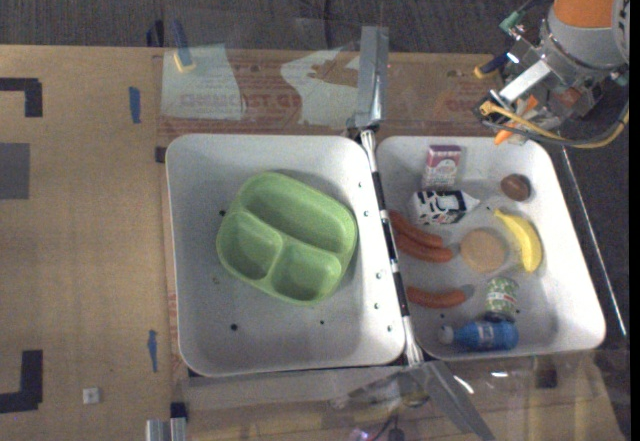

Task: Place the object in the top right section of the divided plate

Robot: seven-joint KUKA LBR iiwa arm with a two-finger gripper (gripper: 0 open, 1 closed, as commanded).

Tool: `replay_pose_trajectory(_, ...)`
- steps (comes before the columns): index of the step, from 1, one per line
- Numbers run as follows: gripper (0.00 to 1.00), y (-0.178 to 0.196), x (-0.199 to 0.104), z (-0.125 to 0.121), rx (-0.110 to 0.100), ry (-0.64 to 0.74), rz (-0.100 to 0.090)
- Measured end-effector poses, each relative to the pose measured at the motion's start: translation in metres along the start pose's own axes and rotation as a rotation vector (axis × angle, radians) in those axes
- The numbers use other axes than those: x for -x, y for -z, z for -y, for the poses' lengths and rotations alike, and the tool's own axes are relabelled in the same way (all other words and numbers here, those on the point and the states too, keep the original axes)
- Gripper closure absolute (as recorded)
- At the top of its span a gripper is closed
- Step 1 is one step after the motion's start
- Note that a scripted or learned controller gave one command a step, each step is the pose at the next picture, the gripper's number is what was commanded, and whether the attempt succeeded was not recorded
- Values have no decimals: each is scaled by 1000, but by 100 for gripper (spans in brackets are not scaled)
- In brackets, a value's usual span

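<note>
Work on the task has hardly begun, judging by how things lie. A green plate (288, 251) sits in the left bin (200, 329), tilted a little, and all three of its sections are bare; nothing has reached the top right section yet. Every candidate thing lies in the right bin (575, 329), beside the plate's bin and apart from the plate itself.

Taking the plate as landmark, nearest to its right are two sausages (420, 237) lying side by side just past the bin divider, with a third sausage (437, 297) lower down. Further right of the plate sit a cow-patterned carton (442, 206), a pink box (443, 165) above it, a round tan disc (484, 250), a banana (522, 239), a small brown ball (516, 187), a little cup (503, 295) and a blue bottle (482, 335) at the lower end. The task sentence names no particular one, so which is meant I cannot tell.

Far to the upper right of the plate, the hand (520, 94) hangs beyond the right bin's top corner, over the desk edge, with wires around it. Whether it is released or clenched cannot be made out, and nothing is seen between its parts.

What is left, then, looks like everything: reaching into the right bin, taking one thing, carrying it across the divider and setting it in the plate's top right section.
</note>
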State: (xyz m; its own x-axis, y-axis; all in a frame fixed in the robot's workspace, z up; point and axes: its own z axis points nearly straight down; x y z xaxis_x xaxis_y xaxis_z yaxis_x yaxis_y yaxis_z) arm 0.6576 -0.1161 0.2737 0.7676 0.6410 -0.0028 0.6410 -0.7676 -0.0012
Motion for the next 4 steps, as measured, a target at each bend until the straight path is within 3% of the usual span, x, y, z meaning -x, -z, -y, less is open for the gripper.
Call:
replay_pose_trajectory(1, 100, 7, 9, -10, 2, -2, -2)
replay_pose_trajectory(2, 100, -68, -7, 44, -2, 84, -2)
replay_pose_trajectory(3, 100, -90, -14, 135, -2, 195, -1)
replay_pose_trajectory(4, 100, -90, -22, 177, -3, 441, 0)
